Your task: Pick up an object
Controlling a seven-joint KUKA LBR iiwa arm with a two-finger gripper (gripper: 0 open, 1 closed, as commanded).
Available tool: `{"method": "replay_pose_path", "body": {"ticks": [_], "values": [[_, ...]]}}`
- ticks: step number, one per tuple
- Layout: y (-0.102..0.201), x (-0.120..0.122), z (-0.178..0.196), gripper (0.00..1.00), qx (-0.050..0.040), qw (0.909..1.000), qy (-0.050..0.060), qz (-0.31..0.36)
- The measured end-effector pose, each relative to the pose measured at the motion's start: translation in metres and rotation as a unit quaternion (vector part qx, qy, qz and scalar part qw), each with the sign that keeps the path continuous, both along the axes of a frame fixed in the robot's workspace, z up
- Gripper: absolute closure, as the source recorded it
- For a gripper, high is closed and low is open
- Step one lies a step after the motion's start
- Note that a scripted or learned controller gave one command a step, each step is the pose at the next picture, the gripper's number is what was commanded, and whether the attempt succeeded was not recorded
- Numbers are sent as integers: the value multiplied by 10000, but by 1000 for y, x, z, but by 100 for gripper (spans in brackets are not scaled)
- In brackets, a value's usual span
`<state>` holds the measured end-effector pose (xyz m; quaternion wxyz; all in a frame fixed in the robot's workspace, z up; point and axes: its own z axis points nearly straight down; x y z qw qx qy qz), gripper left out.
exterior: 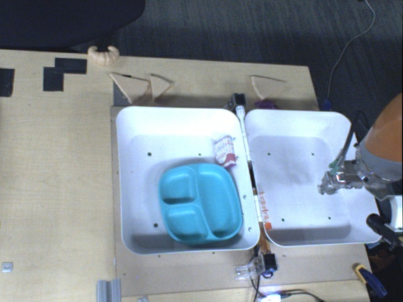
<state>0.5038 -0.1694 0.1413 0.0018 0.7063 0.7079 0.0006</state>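
Turquoise plastic, a three-compartment tray point(200, 202), lay flat in the left bin point(135, 168), toward that bin's near side and close to the divider between the two bins. Just beyond its far right corner we noted a small white and red packet point(225, 150), touching or nearly touching the tray's edge; we could not tell which. The hand point(332, 182) sat over the right bin point(296, 168), at its right wall, with the grey arm point(381, 150) coming in behind it from the right. From the hand, both candidate things lay to the left, across the divider and well apart from it; the packet was slightly farther up the view than the hand, the tray slightly nearer the view's bottom. The tray's long axis ran roughly left to right with a slight tilt. Whether the hand was apart or together we could not tell at this size, and we saw nothing between its parts. We judged the coming move to be a leftward reach over the divider, not yet begun, the packet likely the easier grasp on the desk point(56, 187).
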Motion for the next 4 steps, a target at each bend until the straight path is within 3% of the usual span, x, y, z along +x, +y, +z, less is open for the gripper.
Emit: {"method": "replay_pose_path", "body": {"ticks": [1, 2, 3, 4], "values": [[42, 91, 30, 100, 10, 10000, -9, 19], [104, 87, 64, 100, 13, 10000, -4, 21], [139, 164, 44, 100, 13, 10000, 2, 21], [201, 122, 65, 100, 17, 10000, 1, 23]]}}
